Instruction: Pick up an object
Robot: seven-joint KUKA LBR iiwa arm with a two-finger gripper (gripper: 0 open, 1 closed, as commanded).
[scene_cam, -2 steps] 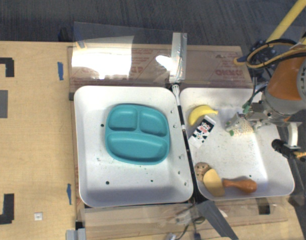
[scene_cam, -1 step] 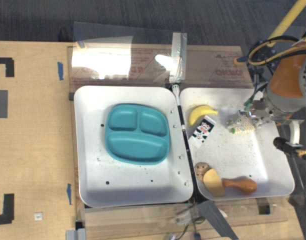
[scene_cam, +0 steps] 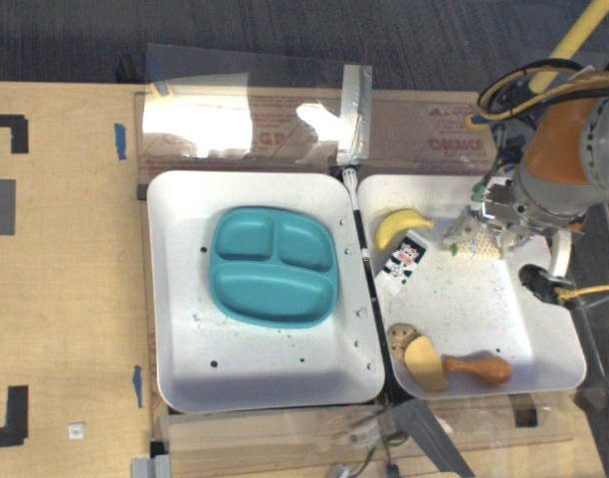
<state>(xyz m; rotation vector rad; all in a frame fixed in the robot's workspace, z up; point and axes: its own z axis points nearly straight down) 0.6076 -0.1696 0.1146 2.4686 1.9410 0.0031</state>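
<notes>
Right bin (scene_cam: 543,361): banana (scene_cam: 398,225) and card packet (scene_cam: 405,258) by its left wall, wooden brush (scene_cam: 452,364) along near edge; gripper (scene_cam: 476,235) near far edge, claw state indiscernible; risk: closing on bare floor, objects lying well apart.

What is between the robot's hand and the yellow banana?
Nothing visible. The hand is over the right bin, and the banana lies to its left on the bin floor. The playing card sits just below the banana, off that line.
</notes>
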